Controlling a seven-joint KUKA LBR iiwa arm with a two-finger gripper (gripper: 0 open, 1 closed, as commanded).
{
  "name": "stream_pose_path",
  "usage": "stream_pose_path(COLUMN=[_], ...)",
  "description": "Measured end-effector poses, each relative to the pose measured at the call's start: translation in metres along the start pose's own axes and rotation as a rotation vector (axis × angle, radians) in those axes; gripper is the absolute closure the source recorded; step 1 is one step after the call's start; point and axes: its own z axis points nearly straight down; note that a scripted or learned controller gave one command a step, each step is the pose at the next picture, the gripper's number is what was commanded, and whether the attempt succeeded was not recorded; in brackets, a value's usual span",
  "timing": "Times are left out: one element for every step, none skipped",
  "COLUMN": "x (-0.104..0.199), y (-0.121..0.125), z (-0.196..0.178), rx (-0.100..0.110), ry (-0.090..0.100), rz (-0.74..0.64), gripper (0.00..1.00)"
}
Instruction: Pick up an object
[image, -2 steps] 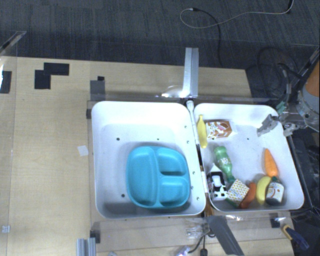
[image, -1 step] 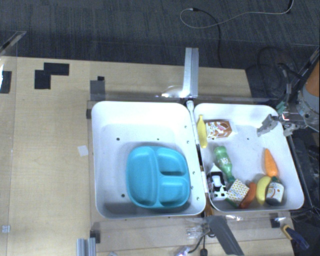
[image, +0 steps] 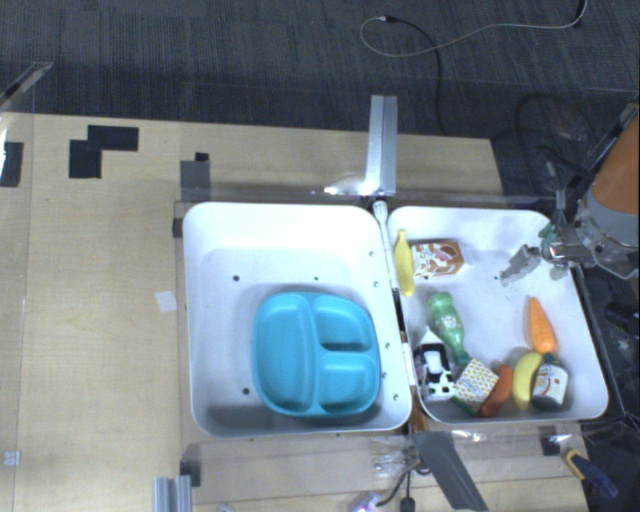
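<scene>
The right bin (image: 480, 225) holds several small objects. A yellow piece (image: 402, 262) lies along its left wall, next to a brown and white snack box (image: 437, 258). A green bottle (image: 447, 322) lies below them. An orange carrot (image: 540, 325) rests near the right wall. At the front sit a black and white item (image: 432, 362), a checkered cube (image: 475, 380), a red piece (image: 497, 390), a yellow banana (image: 525, 375) and a small dark jar (image: 550, 383). My gripper (image: 522, 263) hovers at the bin's upper right, above the carrot and apart from every object.
The left bin (image: 230, 250) holds a blue divided plate (image: 318, 352). A metal post (image: 383, 150) stands behind the seam between the bins. The arm (image: 610, 210) comes in over the right bin's right rim.
</scene>
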Motion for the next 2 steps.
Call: stream_pose_path(x=[0.0,-0.001], y=[-0.012,-0.008], z=[0.023,0.069], rx=[-0.001,-0.01], ry=[0.0,-0.004], rz=[0.035,0.055], gripper=[0.0,0.0])
